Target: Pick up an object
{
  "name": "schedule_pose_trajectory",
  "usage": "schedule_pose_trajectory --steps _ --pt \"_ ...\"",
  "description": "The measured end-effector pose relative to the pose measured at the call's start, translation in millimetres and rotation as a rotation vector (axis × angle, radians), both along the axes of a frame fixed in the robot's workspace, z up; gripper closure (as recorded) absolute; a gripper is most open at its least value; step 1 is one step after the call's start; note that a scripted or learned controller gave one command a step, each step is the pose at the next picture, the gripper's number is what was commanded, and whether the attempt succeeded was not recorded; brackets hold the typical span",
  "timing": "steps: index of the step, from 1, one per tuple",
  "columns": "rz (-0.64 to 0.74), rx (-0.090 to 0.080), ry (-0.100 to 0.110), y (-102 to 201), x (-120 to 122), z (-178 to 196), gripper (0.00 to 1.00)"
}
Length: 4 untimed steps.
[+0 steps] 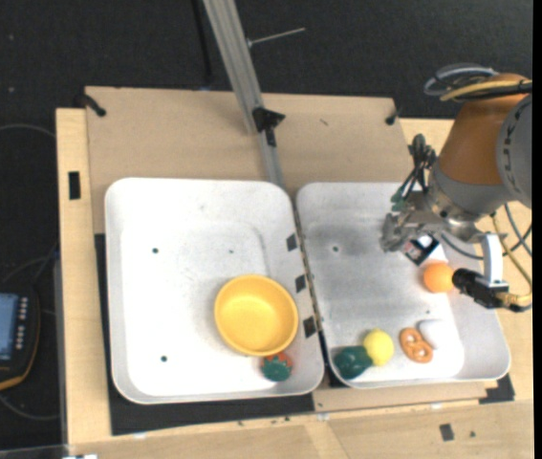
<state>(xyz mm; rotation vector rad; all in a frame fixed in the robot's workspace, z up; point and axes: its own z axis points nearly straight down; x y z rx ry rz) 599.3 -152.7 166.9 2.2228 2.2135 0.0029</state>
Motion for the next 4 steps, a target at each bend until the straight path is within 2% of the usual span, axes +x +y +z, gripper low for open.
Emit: schedule_pose_trajectory --steps 2,3,4 --pt "0.007 0.0 -0.002 2.0 -5.2 87.6 1.0" --pt "0.011 0.003 0.001 49.6 3.9 95.8 1.0" --pt "0.011 0.003 0.005 103.5 15.5 83.5 1.0"
